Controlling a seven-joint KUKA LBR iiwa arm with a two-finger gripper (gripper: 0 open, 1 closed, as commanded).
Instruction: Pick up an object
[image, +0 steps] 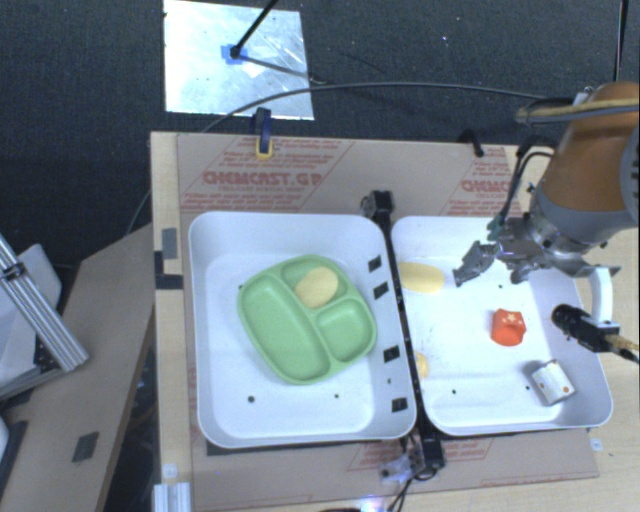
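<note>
"CHEMCAST" board (262, 178) beneath white bins (290, 425).

1. Left bin (215, 330): white, dotted with small black marks.
2. Right bin (470, 400): white, same black marks.
3. Divided tray (290, 340): pale green.
4. Rounded piece (318, 288) in the tray: pale yellow.
5. Oblong item (422, 277) in the right bin: pale yellow.
6. Small object (508, 327): orange-red with a pale spot on top.
7. Small cylinder (551, 381): silver-white.
8. Board (300, 170) under the bins: tan with red lettering.
9. Arm (595, 165): orange band, grey below.
10. Gripper (475, 265): grey metal.
</note>
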